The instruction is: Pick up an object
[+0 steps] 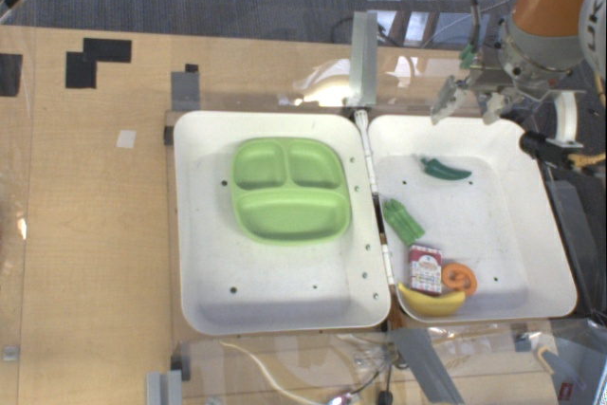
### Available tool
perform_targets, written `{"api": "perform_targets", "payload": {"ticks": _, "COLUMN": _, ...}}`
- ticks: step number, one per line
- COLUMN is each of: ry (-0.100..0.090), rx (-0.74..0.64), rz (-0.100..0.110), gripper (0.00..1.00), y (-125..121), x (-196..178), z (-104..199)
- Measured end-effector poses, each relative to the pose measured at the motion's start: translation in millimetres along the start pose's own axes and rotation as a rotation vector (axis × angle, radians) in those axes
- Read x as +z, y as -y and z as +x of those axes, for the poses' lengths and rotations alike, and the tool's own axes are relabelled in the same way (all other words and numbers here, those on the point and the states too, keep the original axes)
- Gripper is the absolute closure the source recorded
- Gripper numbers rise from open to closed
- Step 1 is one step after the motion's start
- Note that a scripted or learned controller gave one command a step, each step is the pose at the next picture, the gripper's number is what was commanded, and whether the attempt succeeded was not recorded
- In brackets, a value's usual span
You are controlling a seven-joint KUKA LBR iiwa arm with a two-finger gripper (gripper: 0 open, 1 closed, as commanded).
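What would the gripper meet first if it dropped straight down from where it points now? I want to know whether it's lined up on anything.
Probably bare floor of the right bin near its back edge. The gripper hangs open, and the nearest item, a dark green pepper, sits nearer the camera. Depth is unclear.

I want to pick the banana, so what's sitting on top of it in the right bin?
The red carton overlaps the banana near its middle, with the orange ring at its right end. The banana's upper edge beneath them is covered.
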State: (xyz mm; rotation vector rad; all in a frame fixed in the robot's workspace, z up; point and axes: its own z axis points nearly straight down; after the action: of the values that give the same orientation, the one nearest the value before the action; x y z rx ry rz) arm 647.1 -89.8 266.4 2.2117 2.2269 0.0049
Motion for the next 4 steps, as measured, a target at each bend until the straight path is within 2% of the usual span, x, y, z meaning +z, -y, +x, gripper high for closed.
{"api": "perform_targets", "payload": {"ticks": 1, "ry": 0.0, "rx": -0.181, "rz": 0.001, "gripper": 0.0, "y": 31, "x": 97, "z": -31}}
{"api": "perform_targets", "payload": {"ticks": 2, "ry": 0.002, "rx": -0.131, "rz": -0.003, "gripper": 0.0, "y": 24, "x": 86, "z": -78}}
{"api": "perform_targets", "payload": {"ticks": 3, "ry": 0.001, "rx": -0.254, "rz": -0.002, "gripper": 0.0, "y": 45, "x": 102, "z": -90}}
{"api": "perform_targets", "payload": {"ticks": 4, "ry": 0.003, "rx": -0.254, "rz": -0.009, "gripper": 1.0, "y": 43, "x": 90, "z": -89}}
